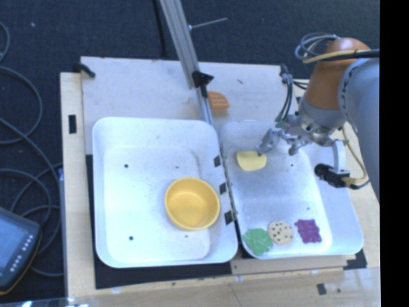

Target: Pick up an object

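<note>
1. The gripper (278, 143) hangs low over the far end of the right bin (332, 235), with one finger reaching toward the pale yellow piece (251, 161) lying there. Its fingers look spread apart with nothing between them, so as far as I can see it holds nothing.

2. The yellow piece rests flat on the bin floor, close to the wall shared with the left bin (115, 171). The nearer fingertip looks to be at its upper right edge; whether they touch, I can't tell from here.

3. My worry: the piece looks low and flat. If the fingers close from this offset, I'd expect them to catch only the edge and push it against the wall or slide over the top.

4. The wall itself could get in the way, since there seems little room for a finger on that side.

5. Other candidates sit well apart at the near end: a green piece (257, 240), a cookie (280, 233) and a purple piece (308, 230). A yellow bowl (192, 203) sits in the left bin.
</note>
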Robot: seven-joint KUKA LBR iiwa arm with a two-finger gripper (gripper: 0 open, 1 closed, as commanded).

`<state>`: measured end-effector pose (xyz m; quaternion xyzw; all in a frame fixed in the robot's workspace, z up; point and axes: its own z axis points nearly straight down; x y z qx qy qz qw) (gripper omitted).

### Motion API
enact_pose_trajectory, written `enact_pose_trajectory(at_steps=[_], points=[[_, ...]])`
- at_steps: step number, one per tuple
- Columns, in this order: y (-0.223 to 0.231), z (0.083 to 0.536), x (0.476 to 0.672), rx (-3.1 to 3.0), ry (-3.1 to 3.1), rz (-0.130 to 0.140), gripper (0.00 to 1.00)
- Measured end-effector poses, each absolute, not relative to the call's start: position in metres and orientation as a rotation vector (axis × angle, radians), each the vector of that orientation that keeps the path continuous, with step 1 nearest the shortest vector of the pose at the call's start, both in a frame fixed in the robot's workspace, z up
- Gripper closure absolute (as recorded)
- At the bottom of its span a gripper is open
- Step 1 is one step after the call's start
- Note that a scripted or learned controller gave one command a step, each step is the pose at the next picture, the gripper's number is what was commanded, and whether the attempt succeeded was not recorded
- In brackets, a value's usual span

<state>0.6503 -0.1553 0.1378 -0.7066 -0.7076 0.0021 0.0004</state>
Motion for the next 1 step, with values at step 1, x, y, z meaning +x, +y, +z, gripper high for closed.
enact_pose_trajectory(at_steps=[1], points=[[-0.1568,0.0992,0.65,-2.222,-2.222,0.006,0.0]])
